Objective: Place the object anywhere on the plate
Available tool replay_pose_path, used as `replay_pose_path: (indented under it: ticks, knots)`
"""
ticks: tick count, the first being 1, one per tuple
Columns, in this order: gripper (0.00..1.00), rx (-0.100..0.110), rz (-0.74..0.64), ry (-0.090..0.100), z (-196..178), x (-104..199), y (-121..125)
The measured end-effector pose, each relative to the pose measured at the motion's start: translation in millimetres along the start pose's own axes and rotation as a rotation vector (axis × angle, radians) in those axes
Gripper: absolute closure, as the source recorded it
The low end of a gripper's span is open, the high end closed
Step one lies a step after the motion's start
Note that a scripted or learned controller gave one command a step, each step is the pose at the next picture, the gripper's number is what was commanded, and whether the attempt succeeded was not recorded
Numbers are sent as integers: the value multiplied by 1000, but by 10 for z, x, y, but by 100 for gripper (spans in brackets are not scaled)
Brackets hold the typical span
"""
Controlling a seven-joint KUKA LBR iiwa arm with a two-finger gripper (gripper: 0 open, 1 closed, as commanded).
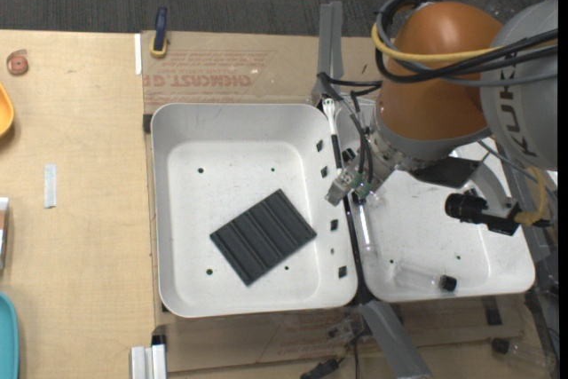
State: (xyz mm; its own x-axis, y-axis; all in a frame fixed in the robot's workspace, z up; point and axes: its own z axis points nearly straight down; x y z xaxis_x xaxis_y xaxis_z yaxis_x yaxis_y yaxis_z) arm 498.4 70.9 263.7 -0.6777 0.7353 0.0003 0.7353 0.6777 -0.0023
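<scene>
A dark grey ribbed plate [264, 236] lies flat and turned at an angle in the left bin [177, 138]. A small clear object with a black cap [424, 280] lies near the front edge of the right bin [497, 266]. My gripper [349, 188] hangs below the orange band [439, 71], at the left wall of the right bin, close to the divider between the bins. It is right of the plate and up-left of the clear object. The wrist and cables hide much of it, and nothing shows in its grip.
The arm's bulk covers the back half of the right bin. A black fitting [470, 209] sticks out on the arm over that bin. Cardboard [231, 71] with a blue clamp [160, 29] lies behind the left bin. The wooden bench [71, 191] at left bears small items.
</scene>
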Motion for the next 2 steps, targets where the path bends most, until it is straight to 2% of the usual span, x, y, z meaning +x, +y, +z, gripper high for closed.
replay_pose_path:
  ticks: [1, 2]
  knots:
    - [100, -1, -527, 1, 629, 103, 284]
    - [100, -3, -584, -2, -247, 413, 153]
